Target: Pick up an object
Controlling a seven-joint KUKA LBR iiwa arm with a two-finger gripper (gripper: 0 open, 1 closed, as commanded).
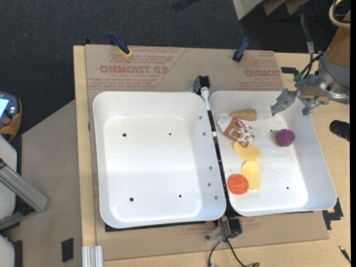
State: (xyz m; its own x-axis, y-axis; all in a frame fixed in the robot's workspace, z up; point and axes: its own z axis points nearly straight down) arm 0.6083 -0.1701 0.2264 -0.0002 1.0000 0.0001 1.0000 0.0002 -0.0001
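Lying in the right bin, upper right part, is a small purple object, roundish, w/ bare white floor all around it. The gripper hangs just above and a bit right of it in the view, over the bin's far rim area; its 2 fingers are spread apart w/ nothing between them, so it grasps no object.

To the left in the same bin, near the divider, there is a group of items: a tan oblong piece at top, a red-and-white packet just below it, then 2 yellow pieces touching one another, and a round orange-red object touching the lower yellow one. This group is well apart from the purple object.

The left bin stands beside the right one, rims touching at the middle. Both rest on a cardboard sheet, held by 2 blue clamps at the far edge.
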